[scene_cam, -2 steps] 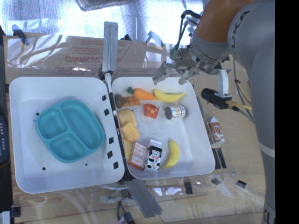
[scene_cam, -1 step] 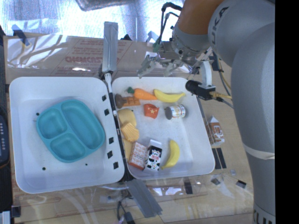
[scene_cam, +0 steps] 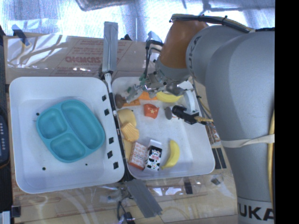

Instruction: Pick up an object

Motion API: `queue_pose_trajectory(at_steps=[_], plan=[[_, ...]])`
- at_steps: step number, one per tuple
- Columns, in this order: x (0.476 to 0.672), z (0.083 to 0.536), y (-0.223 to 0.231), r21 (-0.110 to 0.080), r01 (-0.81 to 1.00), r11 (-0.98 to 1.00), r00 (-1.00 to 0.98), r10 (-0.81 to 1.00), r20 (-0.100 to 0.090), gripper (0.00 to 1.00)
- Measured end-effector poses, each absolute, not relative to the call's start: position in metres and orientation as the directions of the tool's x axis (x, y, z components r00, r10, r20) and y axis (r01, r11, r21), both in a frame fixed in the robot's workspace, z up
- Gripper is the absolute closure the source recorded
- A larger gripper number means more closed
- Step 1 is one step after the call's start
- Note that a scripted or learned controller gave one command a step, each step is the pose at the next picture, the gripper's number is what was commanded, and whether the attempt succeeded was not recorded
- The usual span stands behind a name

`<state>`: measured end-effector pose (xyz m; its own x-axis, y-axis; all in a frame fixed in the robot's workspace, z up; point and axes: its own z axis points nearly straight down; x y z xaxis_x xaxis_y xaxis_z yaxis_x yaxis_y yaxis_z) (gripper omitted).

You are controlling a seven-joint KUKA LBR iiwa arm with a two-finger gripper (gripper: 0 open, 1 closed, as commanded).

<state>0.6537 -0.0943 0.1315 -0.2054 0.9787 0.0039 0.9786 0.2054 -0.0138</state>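
Two white bins lie side by side on your surface, with the arm reaching down into the right-hand one.

In the left shallow white plastic bin [scene_cam: 28, 171] you have one turquoise three-compartment plate [scene_cam: 70, 129]. The right shallow white plastic bin [scene_cam: 198, 160] holds two yellow bananas, one near the front [scene_cam: 172, 154] and one at the back [scene_cam: 168, 97], one small red carton [scene_cam: 151, 110], one black-and-white cow-print carton [scene_cam: 154, 157], one orange-and-white snack packet [scene_cam: 138, 155], one orange wedge [scene_cam: 147, 96] and two pale yellow wavy pieces [scene_cam: 128, 125] by the left wall. Your tool [scene_cam: 145, 85] hangs over the bin's back left corner, just beside the orange wedge; you cannot tell from here how its fingers stand.
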Motion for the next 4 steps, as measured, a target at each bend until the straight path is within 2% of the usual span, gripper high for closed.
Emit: queue_pose_trajectory(at_steps=[1,2,3,4], plan=[[0.662,0.100,-0.120,0.015,0.968,0.250,-0.250,0.968,-0.011,0.00],[0.660,0.197,-0.034,0.009,0.980,0.198,-0.198,0.980,-0.001,0.00],[0.657,0.192,-0.087,0.000,0.986,0.168,-0.168,0.986,-0.004,0.00],[0.628,0.128,-0.125,-0.007,1.000,0.022,-0.022,1.000,-0.001,0.00]])
